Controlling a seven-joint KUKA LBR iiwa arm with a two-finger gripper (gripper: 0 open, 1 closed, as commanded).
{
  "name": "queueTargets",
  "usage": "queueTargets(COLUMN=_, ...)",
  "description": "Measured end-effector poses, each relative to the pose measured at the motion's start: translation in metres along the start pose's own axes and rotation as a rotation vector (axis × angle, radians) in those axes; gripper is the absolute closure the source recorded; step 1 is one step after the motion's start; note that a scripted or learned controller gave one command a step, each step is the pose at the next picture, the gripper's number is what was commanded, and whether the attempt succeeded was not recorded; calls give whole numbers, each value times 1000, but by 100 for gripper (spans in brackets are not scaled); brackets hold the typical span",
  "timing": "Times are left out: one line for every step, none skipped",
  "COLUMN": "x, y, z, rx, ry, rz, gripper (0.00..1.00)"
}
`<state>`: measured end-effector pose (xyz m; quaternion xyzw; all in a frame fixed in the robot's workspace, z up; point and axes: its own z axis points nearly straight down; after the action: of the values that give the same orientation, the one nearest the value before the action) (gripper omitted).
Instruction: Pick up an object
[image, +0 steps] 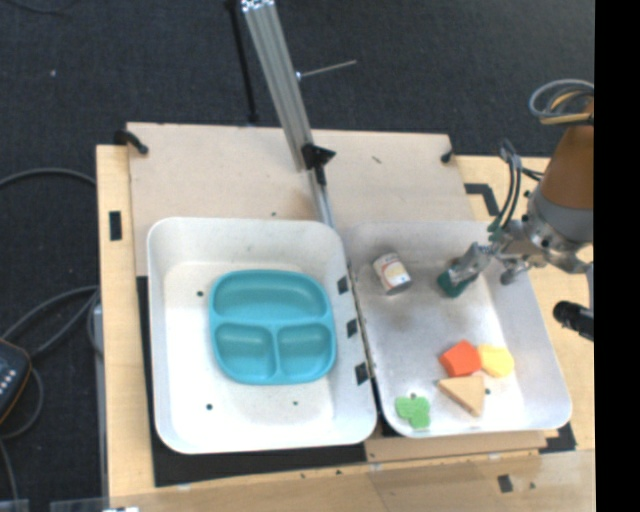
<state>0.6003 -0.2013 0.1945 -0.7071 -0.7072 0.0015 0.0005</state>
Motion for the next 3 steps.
queueTargets(x=2, y=1, z=63, rx=2, ry=1, rz=2, gripper=0)
queueTargets(x=1, y=1, z=95, rx=-1, ry=0, rz=2, gripper=0)
queueTargets(x=0, y=2, z=82, rx=-7, ry=-2, rz=5, gripper=100)
